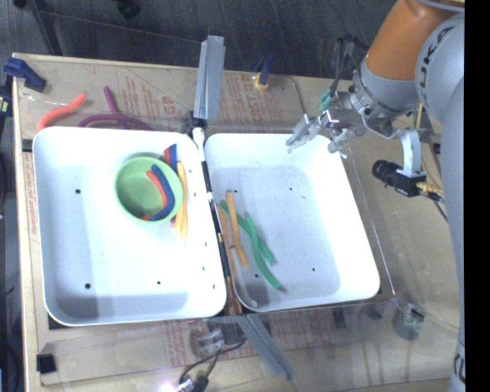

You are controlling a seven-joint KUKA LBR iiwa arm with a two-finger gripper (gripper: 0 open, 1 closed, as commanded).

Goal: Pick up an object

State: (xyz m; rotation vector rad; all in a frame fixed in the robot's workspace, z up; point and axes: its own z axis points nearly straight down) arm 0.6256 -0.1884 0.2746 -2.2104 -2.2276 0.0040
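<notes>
Green and orange sticks (249, 243) lie well below and left of the claw (319, 134), which hangs spread and empty over the right bin (355, 219), and being thin, flat and bunched, they could slip out or come up paired.

Grey arm (445, 96), orange band, thin metal claw (318, 133), black cabling

Wooden bench (131, 84) on dark carpet (294, 15)
</notes>
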